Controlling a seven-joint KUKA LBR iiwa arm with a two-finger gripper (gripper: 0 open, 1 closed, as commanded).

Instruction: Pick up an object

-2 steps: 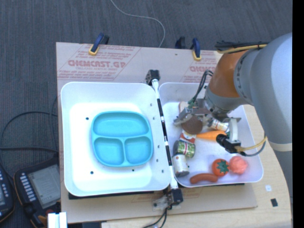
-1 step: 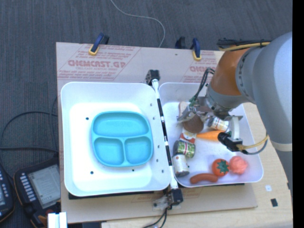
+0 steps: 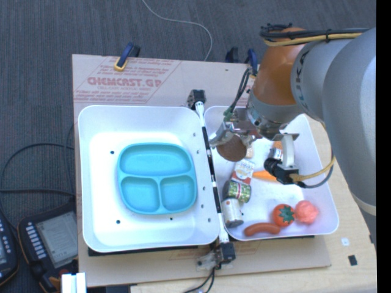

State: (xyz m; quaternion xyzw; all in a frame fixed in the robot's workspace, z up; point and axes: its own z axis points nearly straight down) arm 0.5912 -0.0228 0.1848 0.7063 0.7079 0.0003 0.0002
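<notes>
A plywood bench [image 3: 122,84] on grey carpet is seen from above, bearing a left bin [image 3: 98,133] with a blue divided plate [image 3: 157,177] and a right bin [image 3: 324,182], over whose upper half the gripper [image 3: 235,130] is held. Just below the gripper a brown disc [image 3: 231,150], a small packet [image 3: 244,170] and a green can [image 3: 238,191] are clustered; further below it lie a tomato [image 3: 282,215], a pink ball [image 3: 306,212] and a sausage [image 3: 261,229]. Whether the gripper is open or closed cannot be told, so it is judged that one separated piece should be centred under the tool before any descent.

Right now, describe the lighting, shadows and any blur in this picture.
Camera view: even, bright light; the shallow white left bin looks nearly washed out; soft shadow under the grey arm with the orange band falls on the right white bin; the arm's near bulk looks soft.
</notes>
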